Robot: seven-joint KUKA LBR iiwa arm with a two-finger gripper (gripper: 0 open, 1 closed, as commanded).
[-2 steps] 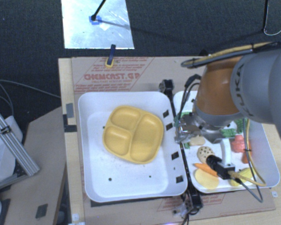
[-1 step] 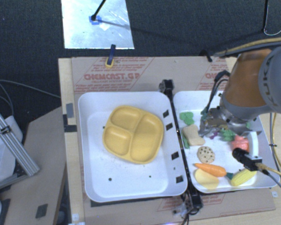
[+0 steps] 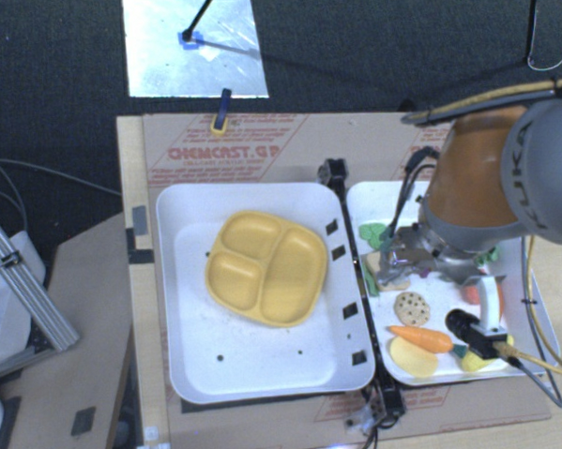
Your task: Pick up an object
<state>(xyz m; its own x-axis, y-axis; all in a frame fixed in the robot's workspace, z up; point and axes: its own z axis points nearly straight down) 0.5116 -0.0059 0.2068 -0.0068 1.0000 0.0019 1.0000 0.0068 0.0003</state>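
Nothing is lifted yet, so the whole pick is left to you. The gripper [image 3: 393, 266] sits low in the right bin [image 3: 381, 191], and you cannot tell whether it is spread or pressed together. The cookie [image 3: 411, 306] lies just beneath it in the view, with the carrot [image 3: 421, 337] beyond and a green piece [image 3: 374, 233] just above. The arm [image 3: 471, 176] reaches in from the right, its wrist bent down over the bin.

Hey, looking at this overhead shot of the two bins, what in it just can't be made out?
Back of the right bin: hidden beneath the arm in the camera view.
Green thing beside the gripper: too small and blurred to identify.
Whether the gripper holds anything: blurred, cannot tell.
Yellow disc: its upper edge is covered by the carrot.
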